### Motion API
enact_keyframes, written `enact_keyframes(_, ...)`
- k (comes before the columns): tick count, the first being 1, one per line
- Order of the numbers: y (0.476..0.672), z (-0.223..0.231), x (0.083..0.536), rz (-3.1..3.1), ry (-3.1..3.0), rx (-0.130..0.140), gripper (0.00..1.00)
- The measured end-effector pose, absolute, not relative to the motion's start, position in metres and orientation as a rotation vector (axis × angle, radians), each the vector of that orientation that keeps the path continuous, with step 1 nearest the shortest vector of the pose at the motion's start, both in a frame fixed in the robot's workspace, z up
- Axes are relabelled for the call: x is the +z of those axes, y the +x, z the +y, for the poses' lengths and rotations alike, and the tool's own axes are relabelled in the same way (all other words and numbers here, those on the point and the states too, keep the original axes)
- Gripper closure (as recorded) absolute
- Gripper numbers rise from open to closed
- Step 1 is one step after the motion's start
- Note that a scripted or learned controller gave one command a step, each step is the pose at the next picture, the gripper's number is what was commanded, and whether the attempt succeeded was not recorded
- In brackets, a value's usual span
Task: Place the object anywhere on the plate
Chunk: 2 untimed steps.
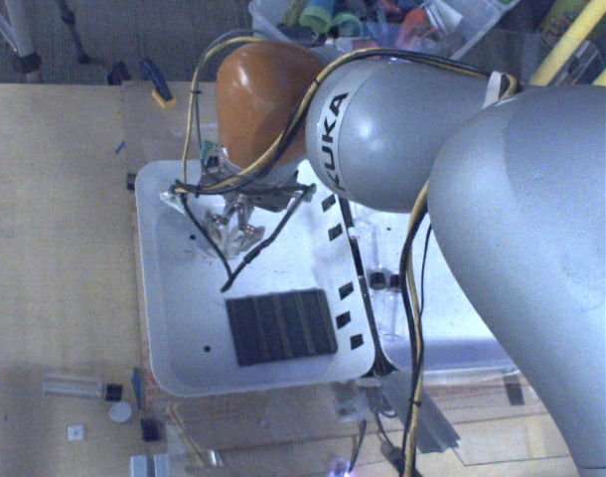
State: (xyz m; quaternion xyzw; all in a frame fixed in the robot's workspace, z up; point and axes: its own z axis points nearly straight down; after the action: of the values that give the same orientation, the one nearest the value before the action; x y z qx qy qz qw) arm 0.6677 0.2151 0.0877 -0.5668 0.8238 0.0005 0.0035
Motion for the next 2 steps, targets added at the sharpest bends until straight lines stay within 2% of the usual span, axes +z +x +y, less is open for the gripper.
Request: enact_keyframes(2,0.667,0.219,0.127,1.578,-2.706,0.0,1.0)
